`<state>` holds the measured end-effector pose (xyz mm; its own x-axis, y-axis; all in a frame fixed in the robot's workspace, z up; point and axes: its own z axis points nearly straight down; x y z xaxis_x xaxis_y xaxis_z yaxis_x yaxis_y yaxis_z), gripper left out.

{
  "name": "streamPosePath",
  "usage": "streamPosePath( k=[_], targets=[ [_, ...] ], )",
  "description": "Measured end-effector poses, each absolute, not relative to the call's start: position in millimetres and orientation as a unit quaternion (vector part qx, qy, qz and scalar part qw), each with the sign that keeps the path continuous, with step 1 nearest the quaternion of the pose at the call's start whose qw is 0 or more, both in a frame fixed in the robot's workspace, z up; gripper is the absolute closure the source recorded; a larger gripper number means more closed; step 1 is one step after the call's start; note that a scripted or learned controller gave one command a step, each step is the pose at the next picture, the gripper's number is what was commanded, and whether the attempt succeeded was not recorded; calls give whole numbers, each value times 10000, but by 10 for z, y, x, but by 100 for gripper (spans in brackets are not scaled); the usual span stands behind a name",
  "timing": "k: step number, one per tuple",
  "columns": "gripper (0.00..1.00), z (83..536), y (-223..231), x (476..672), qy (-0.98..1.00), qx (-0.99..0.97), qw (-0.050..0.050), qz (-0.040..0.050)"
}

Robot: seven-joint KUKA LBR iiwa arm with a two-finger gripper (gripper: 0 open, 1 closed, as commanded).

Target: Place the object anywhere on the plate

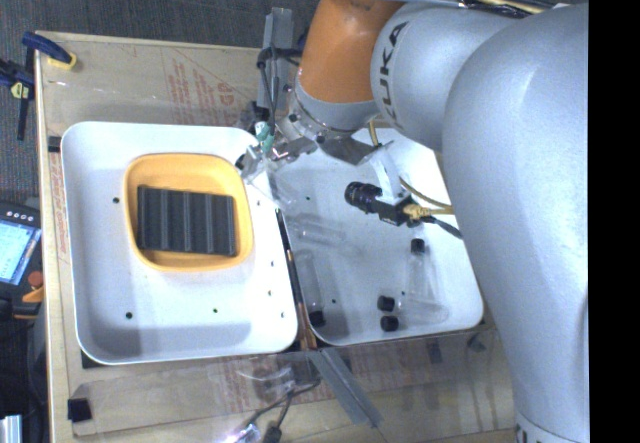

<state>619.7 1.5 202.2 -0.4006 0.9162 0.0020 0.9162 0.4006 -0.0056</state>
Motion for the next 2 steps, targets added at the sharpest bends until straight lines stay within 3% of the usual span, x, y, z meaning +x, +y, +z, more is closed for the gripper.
streamPosePath(
  k=[1, 2],
  targets=[
    [100, 2209, 169, 6209, -8806, -4739, 1, 6],
    [100, 2086, -39, 6138, -9397, -3421, 13, 8]
  ],
)
